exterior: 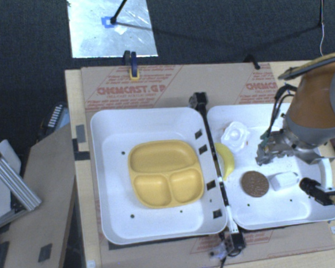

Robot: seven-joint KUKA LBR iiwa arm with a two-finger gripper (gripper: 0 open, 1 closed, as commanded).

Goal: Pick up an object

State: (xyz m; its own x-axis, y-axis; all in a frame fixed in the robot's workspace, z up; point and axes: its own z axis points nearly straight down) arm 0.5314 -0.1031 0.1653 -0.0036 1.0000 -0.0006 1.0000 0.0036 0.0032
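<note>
Four loose objects lie in the right bin (261, 218): a brown disc (255, 184), a small white block (283, 180) just beside it on the right, a clear crumpled plastic cup (235, 135) nearer the far wall, and a yellow banana-like piece (226, 159) against the divider. None of them is lifted; each rests on the bin floor. The gripper (267, 151) hangs over the middle of this bin, above and slightly right of the disc, apart from all four objects. Whether the gripper is spread or closed cannot be told from this angle, and nothing is seen in its grasp. The grey arm (318, 104) with its orange band enters from the right.

One object occupies the left bin (110, 181): a yellow three-compartment tray (165, 172), lying flat near the centre. The two white bins sit side by side, joined along a dark hinged strip (212, 167). Both rest on a brown cardboard sheet (152, 86) printed with red lettering, itself laid on a pale wooden bench (73, 109). One yellow-and-black clamp (132, 65) grips the sheet's far edge. Beyond lies dark carpet (23, 55) bearing one shiny square plate (111, 25). One aluminium rail (9, 177) crosses the left edge.
</note>
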